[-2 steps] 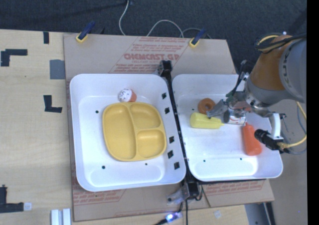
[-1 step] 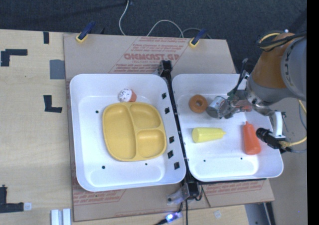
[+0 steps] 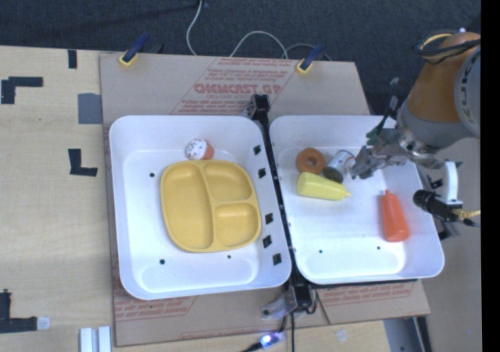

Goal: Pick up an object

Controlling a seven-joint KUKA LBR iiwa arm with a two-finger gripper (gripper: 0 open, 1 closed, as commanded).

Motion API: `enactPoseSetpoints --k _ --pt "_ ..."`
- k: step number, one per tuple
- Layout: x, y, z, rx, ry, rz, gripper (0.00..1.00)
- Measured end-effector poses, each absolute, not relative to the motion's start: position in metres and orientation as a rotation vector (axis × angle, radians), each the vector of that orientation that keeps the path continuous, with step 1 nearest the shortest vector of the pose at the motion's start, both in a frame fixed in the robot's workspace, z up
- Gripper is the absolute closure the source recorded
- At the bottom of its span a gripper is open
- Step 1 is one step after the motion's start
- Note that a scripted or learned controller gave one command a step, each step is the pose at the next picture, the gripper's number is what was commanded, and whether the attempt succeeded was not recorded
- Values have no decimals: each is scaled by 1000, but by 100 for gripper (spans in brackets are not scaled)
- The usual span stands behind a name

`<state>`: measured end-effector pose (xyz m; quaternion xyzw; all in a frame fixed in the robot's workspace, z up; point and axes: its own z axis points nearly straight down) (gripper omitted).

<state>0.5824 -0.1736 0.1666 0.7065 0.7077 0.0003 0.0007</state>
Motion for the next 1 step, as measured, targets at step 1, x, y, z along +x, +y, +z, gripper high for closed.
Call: enactPoseSetpoints --k 1 --pt "586 -175 209 2217 2221 2 100"
